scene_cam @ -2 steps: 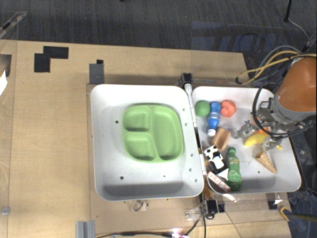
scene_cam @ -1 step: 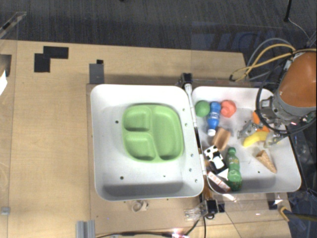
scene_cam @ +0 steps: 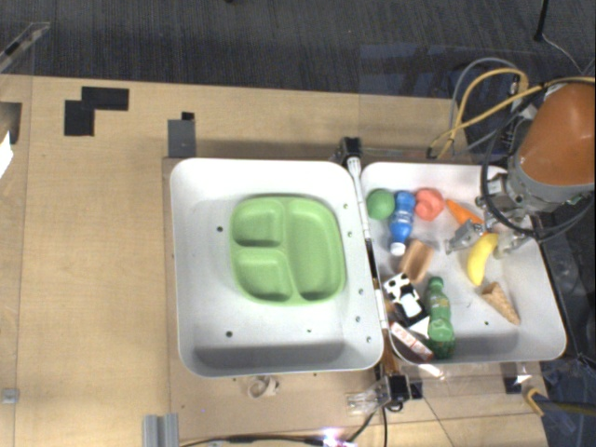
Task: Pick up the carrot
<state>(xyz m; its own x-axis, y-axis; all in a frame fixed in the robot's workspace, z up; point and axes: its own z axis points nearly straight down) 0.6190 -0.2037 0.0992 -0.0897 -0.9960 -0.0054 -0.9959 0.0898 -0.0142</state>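
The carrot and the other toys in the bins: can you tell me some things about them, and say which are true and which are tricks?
1. The carrot lies in the right bin. True.
2. The green tray sits in the right bin. False: it sits in the left bin.
3. The banana lies near the gripper. True.
4. The carrot lies inside the green tray. False: it lies next to the pink ball.
5. The green bottle is in the same bin as the carrot. True.

A divided tray lies in the left bin. In the right bin, the carrot lies behind the banana. A bottle lies near the front.
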